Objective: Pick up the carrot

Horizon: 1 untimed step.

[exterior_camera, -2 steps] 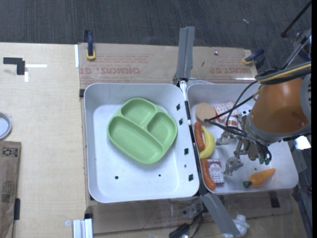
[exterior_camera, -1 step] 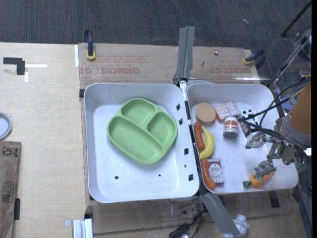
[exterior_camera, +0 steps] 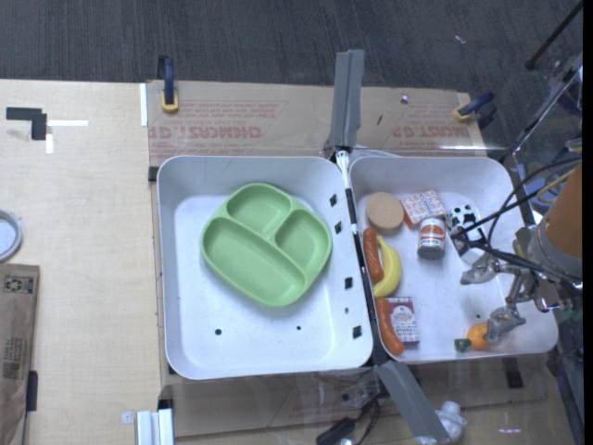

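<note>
Fingers [exterior_camera: 505,321] are seen spread apart with nothing between them, gripper [exterior_camera: 492,297] hung low over the right bin [exterior_camera: 435,167]; the carrot [exterior_camera: 475,337] is lying at that bin's front right corner, close to the front wall, with the nearer fingertip just beside or touching it. Risk as judged: the carrot is not straddled, so a close from here could be made on air or the carrot nudged away into the wall. The red box [exterior_camera: 401,321] is well clear, so no interference is expected there.
</note>
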Available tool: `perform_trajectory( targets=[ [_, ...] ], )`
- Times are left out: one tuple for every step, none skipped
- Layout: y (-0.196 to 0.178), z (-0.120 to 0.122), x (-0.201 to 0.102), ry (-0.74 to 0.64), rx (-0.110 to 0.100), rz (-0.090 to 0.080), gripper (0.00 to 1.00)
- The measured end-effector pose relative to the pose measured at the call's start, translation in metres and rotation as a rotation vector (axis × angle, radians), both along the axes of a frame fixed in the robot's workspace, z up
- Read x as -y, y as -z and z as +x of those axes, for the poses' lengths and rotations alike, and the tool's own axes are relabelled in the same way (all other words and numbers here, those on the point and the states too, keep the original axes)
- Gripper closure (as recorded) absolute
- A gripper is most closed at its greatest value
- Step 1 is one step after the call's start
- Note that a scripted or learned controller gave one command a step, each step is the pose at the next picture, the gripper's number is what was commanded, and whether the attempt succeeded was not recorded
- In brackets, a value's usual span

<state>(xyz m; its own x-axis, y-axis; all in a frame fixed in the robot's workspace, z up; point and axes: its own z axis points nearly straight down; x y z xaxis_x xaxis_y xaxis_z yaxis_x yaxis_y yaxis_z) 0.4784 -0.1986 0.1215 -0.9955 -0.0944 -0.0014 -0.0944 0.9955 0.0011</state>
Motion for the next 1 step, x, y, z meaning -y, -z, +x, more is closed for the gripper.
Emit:
perform_trajectory(
  targets=[
    [0.0296, 0.0101, 0.0223, -0.172, 0.002, 0.000, 0.00]
  ],
)
